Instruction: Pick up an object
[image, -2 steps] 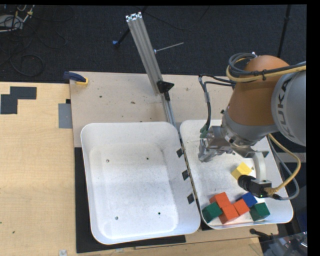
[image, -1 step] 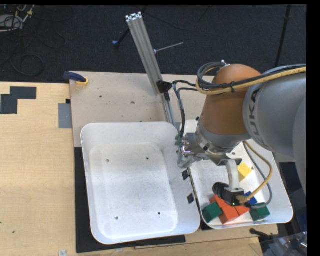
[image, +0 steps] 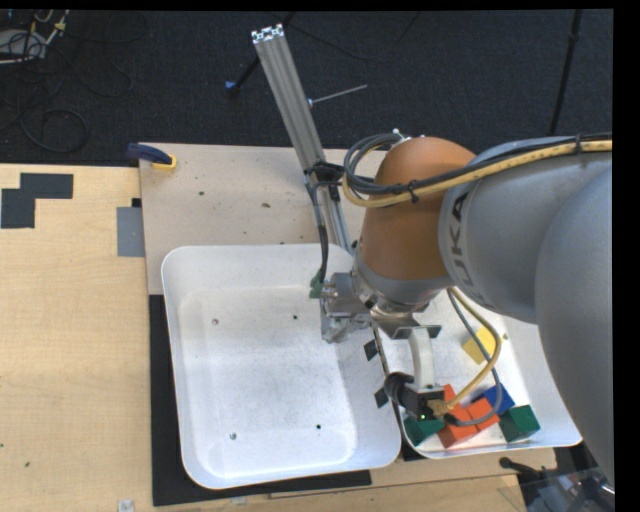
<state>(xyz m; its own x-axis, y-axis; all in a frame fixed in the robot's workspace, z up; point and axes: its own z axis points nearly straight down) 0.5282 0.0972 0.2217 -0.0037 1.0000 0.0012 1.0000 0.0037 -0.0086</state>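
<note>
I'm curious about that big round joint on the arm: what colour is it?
Orange: the band above the wrist, on a grey arm, seen in the camera view.

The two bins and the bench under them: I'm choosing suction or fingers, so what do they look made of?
The left bin looks like white plastic, matte, with rounded moulded corners and dark specks. The right bin seems the same, though the arm covers most of it. The bench looks like pale wood or plywood, with faint grain and a dull finish.
</note>
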